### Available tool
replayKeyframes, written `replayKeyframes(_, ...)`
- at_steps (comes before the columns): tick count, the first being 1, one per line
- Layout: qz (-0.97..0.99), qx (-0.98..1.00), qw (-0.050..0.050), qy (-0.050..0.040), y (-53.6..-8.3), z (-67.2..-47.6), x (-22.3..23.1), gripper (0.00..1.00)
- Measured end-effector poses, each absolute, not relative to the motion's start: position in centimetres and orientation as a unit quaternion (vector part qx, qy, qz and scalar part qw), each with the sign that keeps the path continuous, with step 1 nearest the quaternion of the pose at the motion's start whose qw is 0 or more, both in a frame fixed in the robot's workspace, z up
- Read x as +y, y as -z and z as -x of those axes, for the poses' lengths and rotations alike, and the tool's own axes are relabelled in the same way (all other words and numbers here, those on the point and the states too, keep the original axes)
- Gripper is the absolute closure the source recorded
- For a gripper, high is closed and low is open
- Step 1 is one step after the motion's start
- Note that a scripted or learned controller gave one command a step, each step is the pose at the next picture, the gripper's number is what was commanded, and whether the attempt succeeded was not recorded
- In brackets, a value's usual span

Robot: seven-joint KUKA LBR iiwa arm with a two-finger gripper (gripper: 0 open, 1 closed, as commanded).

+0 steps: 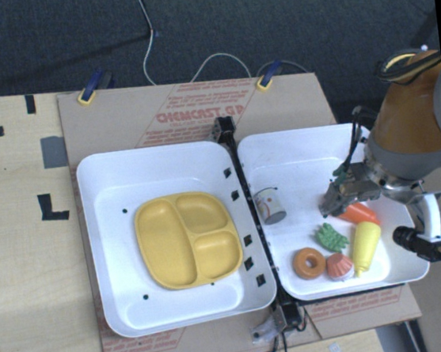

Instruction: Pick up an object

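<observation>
Two shallow white plastic bins sit side by side on a sheet of brown cardboard [189,111]. The left bin [102,186] holds a yellow plastic plate [187,239] divided into three compartments, lying flat near its middle. The right bin [297,146] holds a small grey metal cylinder [270,206] on its side near the divider, and, toward the front, a cluster: a brown ring-shaped toy doughnut [308,263], a pink toy cupcake [339,266] just beside it, a green leafy toy vegetable [331,236], a yellow toy squeeze bottle [365,245], and an orange toy carrot [358,213] partly covered by the arm. The dark two-finger gripper [341,196] sits low in the right bin, directly over the carrot's left end; whether it grips anything cannot be made out, since the wrist hides that end. The grey and orange arm [409,124] is cut off at the right edge.
</observation>
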State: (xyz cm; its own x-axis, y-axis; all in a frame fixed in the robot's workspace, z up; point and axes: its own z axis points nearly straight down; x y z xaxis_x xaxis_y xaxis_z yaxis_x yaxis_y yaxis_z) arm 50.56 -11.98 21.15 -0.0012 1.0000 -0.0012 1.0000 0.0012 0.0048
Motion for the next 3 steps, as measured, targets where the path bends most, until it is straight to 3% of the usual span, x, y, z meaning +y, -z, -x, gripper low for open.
replayKeyframes(1,-0.707,0.707,-0.001,0.0004,-21.0,-50.6,-11.9,1.0)
replayKeyframes(3,-0.705,0.709,-0.001,0.0004,-21.5,-54.4,-2.7,1.0)
